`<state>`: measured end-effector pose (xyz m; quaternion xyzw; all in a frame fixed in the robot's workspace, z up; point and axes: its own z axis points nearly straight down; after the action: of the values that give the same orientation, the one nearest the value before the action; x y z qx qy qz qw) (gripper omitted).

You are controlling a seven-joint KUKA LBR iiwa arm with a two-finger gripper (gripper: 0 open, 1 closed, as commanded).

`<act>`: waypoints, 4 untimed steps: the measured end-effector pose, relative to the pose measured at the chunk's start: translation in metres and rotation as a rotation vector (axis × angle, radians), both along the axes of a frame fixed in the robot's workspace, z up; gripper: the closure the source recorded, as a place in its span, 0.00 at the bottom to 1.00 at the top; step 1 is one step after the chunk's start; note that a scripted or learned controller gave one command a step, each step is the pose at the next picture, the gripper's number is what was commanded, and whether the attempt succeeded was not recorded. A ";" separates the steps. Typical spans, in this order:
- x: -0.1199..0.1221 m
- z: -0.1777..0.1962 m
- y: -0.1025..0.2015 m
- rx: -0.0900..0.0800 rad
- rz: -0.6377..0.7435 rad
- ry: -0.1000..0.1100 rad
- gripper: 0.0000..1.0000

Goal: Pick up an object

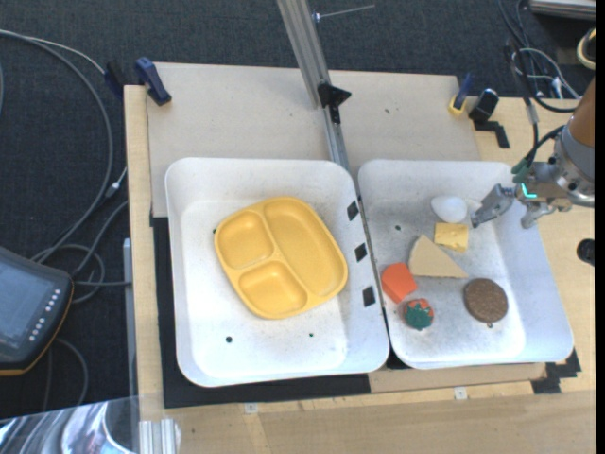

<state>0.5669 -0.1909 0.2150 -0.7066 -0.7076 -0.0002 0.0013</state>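
Observation:
My gripper (pixel 508 208) hangs over the right bin's far right part, its two fingers spread apart with nothing between them. In the right bin (pixel 544 291) lie a white egg (pixel 449 207), a small yellow block (pixel 452 236), a tan cheese wedge (pixel 435 258), an orange-red block (pixel 398 281), a red and green fruit (pixel 419 313) and a brown round cookie (pixel 485 300). The egg and yellow block sit just left of the left finger. None of them touches the gripper.
The left bin (pixel 203 343) holds a yellow divided plate (pixel 279 255). A metal pole (pixel 302 36) rises at the seam between the bins. Cables and clamps sit at the bench's back right corner (pixel 482 102).

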 end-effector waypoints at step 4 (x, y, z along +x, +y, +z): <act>0.004 -0.108 -0.001 -0.002 -0.001 -0.007 1.00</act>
<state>0.5713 -0.1918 0.1068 -0.7068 -0.7074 -0.0019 -0.0019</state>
